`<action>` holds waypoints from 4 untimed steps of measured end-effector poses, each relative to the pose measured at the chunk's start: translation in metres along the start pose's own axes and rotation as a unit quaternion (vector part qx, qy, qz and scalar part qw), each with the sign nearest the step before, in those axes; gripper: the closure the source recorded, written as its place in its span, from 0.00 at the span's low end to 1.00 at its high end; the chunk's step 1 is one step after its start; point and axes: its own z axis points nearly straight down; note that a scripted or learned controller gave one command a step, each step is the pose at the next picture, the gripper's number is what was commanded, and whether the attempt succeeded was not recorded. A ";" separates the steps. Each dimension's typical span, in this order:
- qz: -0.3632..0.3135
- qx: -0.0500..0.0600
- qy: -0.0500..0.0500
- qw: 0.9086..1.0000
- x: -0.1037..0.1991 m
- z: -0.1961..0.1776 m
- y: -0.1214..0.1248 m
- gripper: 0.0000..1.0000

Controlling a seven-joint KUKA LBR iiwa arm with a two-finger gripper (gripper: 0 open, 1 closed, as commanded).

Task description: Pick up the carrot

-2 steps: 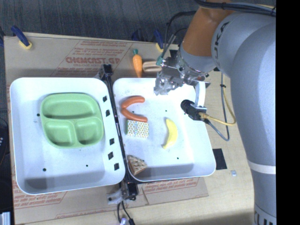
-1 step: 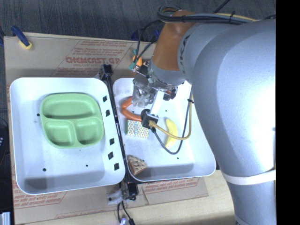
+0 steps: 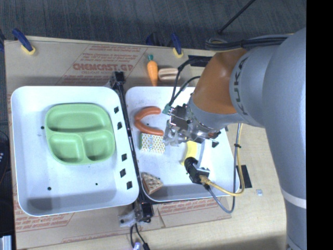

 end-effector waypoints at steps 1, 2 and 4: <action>-0.227 0.000 0.000 0.974 -0.049 0.006 0.004 1.00; -0.354 -0.003 -0.001 0.935 -0.102 -0.102 0.014 1.00; -0.450 -0.001 0.000 0.893 -0.084 -0.047 -0.011 1.00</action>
